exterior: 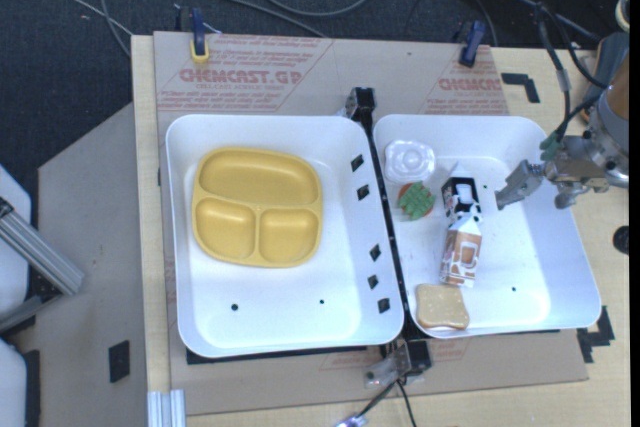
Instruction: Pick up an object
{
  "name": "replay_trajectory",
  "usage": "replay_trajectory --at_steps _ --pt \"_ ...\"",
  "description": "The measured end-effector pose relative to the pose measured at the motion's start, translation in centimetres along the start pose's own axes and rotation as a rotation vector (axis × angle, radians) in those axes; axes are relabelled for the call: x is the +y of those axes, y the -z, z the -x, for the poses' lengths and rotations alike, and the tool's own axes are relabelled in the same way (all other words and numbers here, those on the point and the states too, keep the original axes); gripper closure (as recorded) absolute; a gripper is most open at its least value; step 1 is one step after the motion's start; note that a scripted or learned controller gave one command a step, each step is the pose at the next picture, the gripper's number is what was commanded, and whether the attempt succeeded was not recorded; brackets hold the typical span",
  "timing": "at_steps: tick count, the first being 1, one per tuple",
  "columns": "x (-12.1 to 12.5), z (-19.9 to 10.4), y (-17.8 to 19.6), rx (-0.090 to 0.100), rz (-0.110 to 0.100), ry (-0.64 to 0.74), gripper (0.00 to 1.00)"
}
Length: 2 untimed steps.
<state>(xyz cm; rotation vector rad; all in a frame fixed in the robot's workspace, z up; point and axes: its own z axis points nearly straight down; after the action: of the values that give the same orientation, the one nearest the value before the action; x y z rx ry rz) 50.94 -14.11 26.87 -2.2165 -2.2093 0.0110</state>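
The right bin holds several objects. A clear plastic cup lies at its far left, with a green broccoli-like piece just in front of it. A brown-and-white carton with a black top lies lengthwise in the middle. A slice of bread rests at the near rim. My gripper hovers over the bin's right half, to the right of the carton's top, open with nothing between its fingers.
A yellow divided tray sits in the left bin. A black divider with clips runs between the bins. Cables hang by the arm at the upper right. Bare bin floor lies under and in front of the gripper.
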Motion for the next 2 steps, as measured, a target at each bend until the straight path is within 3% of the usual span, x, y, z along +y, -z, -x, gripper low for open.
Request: replay_trajectory --at_steps 1,2 --pt "0.2 0.0 0.6 -0.002 0.012 0.003 0.00" --pt "0.0 0.1 -5.7 0.000 0.006 0.002 0.00"
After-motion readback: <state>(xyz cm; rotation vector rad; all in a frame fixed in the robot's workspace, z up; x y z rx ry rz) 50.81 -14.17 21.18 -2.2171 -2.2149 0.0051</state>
